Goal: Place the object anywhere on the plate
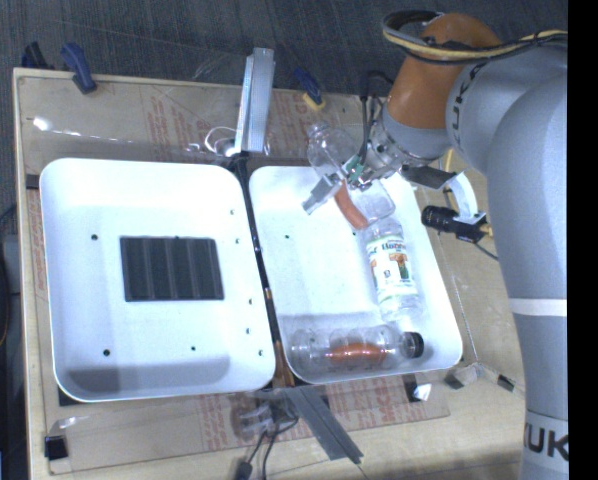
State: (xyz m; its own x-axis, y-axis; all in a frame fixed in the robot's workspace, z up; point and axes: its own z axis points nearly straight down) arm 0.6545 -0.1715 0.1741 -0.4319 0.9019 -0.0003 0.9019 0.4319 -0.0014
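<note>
Reaching in from the right of the frame, the arm (519,168) is bending its orange-banded wrist down over the upper part of the right bin (309,278), with the gripper (351,176) hanging low near that bin's upper wall. Whether the gripper is apart, together or clamped on anything, I cannot tell; clear glare and wiring are crowding that spot. A small orange object (348,208) is lying just below the gripper, at a slant, and it may be the thing to move, though that is a guess. Just below it a clear labelled bottle (392,268) is lying lengthwise along the right side of the bin, and a second clear bottle (354,348) with something reddish inside is lying across the bottom edge. The left bin (79,268) is carrying a dark ribbed plate (172,268) at its middle, well apart from all of this. Judging the step: the grasp is probably the matter in hand, and doing it well is meaning coming straight down on the orange object, avoiding the labelled bottle's neck beside it, lifting clear of the divider between bins, then crossing left to the plate.
</note>
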